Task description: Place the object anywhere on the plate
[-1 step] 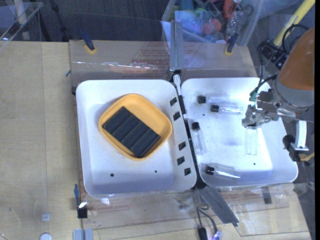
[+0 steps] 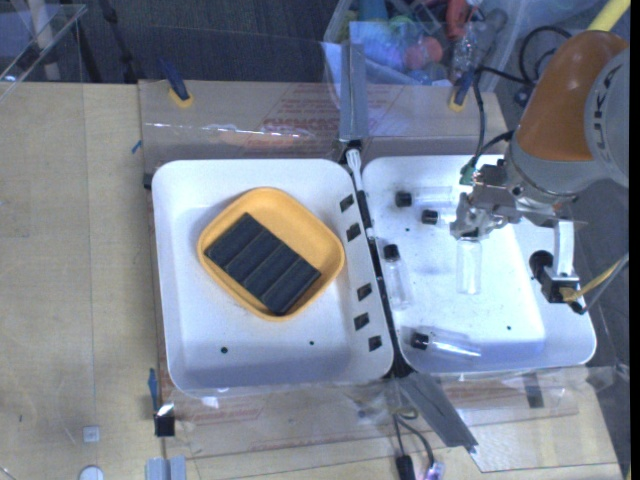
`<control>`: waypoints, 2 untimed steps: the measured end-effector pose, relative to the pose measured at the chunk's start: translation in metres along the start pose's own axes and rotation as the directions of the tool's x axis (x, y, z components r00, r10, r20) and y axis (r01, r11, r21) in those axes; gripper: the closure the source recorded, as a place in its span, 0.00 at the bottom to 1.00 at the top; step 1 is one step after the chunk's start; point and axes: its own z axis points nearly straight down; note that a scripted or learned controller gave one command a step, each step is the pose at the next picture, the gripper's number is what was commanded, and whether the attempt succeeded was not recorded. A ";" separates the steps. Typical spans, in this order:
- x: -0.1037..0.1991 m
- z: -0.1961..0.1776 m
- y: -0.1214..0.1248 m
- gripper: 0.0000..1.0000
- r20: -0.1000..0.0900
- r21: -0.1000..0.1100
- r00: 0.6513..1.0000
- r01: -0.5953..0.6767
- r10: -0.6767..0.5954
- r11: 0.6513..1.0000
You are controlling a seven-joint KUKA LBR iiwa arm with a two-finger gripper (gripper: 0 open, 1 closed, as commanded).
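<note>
Yellow plate (image 2: 325,251) sits in the left bin (image 2: 190,353), roughly centre, turned so its corners point at 12, 3, 6 and 9 o'clock. Dark grey ribbed slab (image 2: 263,261) lies flat on the plate, inside the rim. Right bin (image 2: 545,343) touches the left one along a divider with four black tabs (image 2: 363,291). Arm (image 2: 570,118), grey with an orange band, comes in from 3 o'clock, and the gripper (image 2: 470,223) is over the right bin's upper middle. Can't tell how far the gripper is open; it's too small and blurred. Clear tube (image 2: 468,270) stands out just at 6 o'clock of the gripper, long axis running 12 to 6, and I can't tell if it's touching the gripper or lying on the bin floor. It is well apart from the plate, which is at 9 o'clock of it, across the divider. Second tube (image 2: 395,280) with a black cap lies near the divider, at 9 o'clock of the first. Third tube (image 2: 452,345) lies at the bin's 6 o'clock side, black cap pointing toward 9. Two small black bits (image 2: 403,198) sit at 10 o'clock of the gripper. Clear box (image 2: 420,18) of coloured items stands behind the bins at 12 o'clock.
</note>
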 end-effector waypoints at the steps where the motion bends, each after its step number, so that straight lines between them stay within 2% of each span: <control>1: 0.060 -0.009 0.029 1.00 0.000 -0.001 0.993 0.116 -0.116 0.993; 2: 0.115 -0.013 0.055 1.00 0.001 -0.002 0.924 0.383 -0.383 0.924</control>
